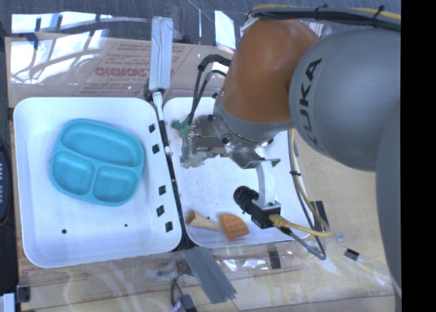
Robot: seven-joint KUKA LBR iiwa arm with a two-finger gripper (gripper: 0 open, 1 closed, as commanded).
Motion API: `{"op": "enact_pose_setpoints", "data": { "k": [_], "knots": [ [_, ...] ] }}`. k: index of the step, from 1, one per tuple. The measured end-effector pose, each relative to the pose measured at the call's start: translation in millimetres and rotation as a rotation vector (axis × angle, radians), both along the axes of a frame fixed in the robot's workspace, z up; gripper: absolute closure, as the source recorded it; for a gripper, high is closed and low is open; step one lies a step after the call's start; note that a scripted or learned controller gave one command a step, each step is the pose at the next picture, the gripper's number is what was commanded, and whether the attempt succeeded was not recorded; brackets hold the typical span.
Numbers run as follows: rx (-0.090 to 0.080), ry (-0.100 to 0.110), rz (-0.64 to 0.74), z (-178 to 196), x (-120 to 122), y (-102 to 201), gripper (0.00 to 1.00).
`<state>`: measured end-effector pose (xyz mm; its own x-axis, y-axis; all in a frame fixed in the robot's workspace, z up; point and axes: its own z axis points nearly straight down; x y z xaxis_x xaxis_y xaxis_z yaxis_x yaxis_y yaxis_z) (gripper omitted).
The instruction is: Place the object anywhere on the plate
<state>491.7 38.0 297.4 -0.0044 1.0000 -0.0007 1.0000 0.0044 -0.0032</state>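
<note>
Hovering gripper (pixel 193 142) near right bin's (pixel 204 236) left wall, grip state unclear | blue plate (pixel 97 161) unobstructed in left bin (pixel 34 236) | tan wedge (pixel 234 226), cone (pixel 201 220) at front edge

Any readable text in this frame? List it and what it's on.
"KUKA": black letters on the grey arm, reading sideways.
"CHEMCAST": red print on the brown sheet behind the bins, partly washed out by glare.
Smaller red lines above and below it: too blurred to read.
</note>
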Motion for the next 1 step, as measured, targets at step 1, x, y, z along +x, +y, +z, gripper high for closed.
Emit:
{"op": "enact_pose_setpoints", "data": {
  "k": [1],
  "knots": [
    [0.000, 0.001, 0.007, -12.2, -15.6, 52.9, 1.00]
  ]
}}
